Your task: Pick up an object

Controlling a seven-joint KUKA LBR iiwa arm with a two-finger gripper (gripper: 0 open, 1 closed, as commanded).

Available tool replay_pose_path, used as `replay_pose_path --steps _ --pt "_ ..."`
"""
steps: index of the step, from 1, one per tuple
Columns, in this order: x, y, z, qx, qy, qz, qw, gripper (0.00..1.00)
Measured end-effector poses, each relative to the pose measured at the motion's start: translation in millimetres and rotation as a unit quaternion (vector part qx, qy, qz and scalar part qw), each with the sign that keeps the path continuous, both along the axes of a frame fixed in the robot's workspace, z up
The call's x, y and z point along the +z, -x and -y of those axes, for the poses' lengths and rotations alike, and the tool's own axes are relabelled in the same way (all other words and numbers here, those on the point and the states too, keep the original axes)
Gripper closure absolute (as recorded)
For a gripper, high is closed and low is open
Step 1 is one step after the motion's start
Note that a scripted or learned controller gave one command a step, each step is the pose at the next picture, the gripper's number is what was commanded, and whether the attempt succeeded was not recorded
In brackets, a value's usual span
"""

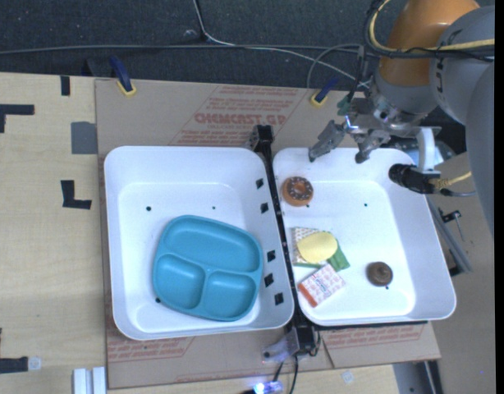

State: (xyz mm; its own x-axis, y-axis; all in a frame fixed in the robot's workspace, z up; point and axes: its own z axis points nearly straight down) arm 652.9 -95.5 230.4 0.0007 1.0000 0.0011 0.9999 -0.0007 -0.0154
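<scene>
Hovering over the right bin's (416, 245) far edge, the gripper (344, 149) has its fingers spread wide, holding nothing; a donut (298, 190) lies near the far-left corner.

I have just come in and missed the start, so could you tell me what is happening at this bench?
A KUKA arm is trying to pick up an object. Its gripper hangs open and holds nothing over the far edge of the right bin. That bin holds a chocolate doughnut, a yellow piece on a small pile, a red-and-white packet and a small brown piece. The left bin holds a blue divided plate.
</scene>
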Motion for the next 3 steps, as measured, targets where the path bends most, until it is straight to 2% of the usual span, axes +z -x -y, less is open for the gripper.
replay_pose_path --steps 1,2,3 --pt "9 -2 0 0.001 0.0005 0.007 1.0000 0.00" --pt "-39 -6 6 0.001 0.0013 0.006 1.0000 0.00" --pt "-86 3 4 0.001 0.0012 0.005 1.0000 0.00"
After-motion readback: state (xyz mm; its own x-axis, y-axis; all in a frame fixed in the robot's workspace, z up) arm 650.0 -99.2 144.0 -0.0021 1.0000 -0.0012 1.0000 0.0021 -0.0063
